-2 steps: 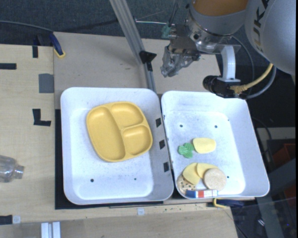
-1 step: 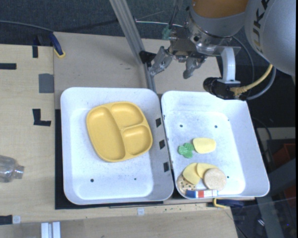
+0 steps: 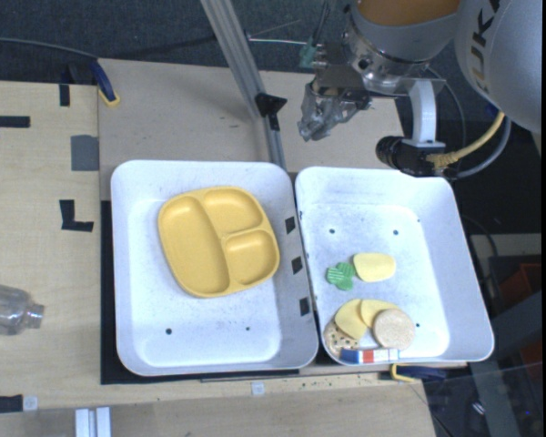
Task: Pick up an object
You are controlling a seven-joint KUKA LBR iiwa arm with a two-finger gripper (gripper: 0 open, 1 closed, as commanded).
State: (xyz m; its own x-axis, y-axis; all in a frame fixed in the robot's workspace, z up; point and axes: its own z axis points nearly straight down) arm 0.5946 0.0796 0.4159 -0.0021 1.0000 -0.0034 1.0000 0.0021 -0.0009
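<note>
A: Objects for picking sit in the right bin [image 3: 437, 244], bunched at its near end: a pale yellow piece [image 3: 374, 266] touching a small green piece [image 3: 341, 276], and nearer the front wall a cluster of yellow and tan round pieces [image 3: 375, 323]. The left bin [image 3: 132, 244] carries a yellow divided plate [image 3: 218, 240].

B: Where is your end effector?

A: The end effector [image 3: 320, 121] hangs past the far rim of both bins, roughly over the seam between them, well apart from every piece. You cannot tell whether it is apart or together; it reads as a dark blur with nothing visibly in it.

B: Risks from here?

A: Judged: the round pieces overlap and lie near the front wall, so a descent there may pinch two at once or strike the rim. The plate looks too broad and flat for a clean pinch. The green piece touches the yellow one, so either could be nudged aside.

B: Unclear items?

A: A red and blue strip [image 3: 369, 356] at the front edge is unidentifiable. A clear bottle [image 3: 7, 309] on the surface [image 3: 36, 244] is cut off at left.
</note>
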